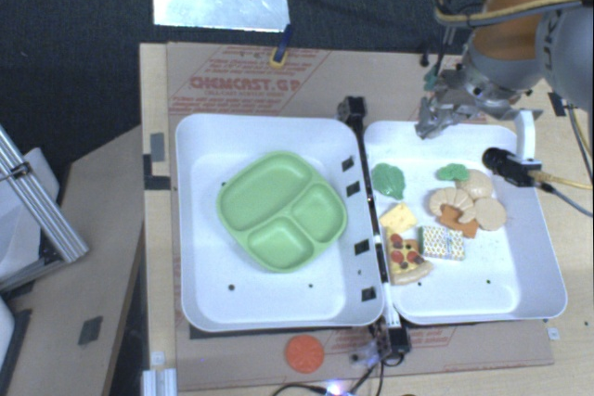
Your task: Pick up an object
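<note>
The gripper (434, 123) hangs over the right bin (520, 287), upper right of the frame; whether it is open is unclear. Toy food (444, 227) lies below it, untouched.

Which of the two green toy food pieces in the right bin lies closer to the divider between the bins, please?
The larger, darker green leafy piece, right beside the divider. The smaller, brighter green piece sits further right, next to the tan pieces.
</note>
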Controlling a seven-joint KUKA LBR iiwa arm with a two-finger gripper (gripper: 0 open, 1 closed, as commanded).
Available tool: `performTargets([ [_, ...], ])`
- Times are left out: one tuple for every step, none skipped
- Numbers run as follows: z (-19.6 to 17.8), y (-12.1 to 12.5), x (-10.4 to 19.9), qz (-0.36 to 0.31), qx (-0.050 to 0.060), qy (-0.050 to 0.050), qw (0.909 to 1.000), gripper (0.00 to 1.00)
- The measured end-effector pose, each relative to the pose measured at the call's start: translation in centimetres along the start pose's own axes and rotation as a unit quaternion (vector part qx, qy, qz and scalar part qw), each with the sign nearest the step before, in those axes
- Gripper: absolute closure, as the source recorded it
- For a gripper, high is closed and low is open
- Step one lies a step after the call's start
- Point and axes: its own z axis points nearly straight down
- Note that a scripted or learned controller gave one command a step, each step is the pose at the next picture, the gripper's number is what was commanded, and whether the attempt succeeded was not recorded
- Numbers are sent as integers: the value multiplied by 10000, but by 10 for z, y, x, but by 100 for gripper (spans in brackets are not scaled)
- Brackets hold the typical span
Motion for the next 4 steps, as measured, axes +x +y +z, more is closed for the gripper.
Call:
performTargets([
  [2, -16, 53, 3, 9, 1, 10000, 100],
  [18, -16, 51, 39, 7, -12, 10000, 100],
  [4, -32, 50, 51, 7, -6, 10000, 100],
  [5, -17, 59, 20, -9, -7, 10000, 100],
])
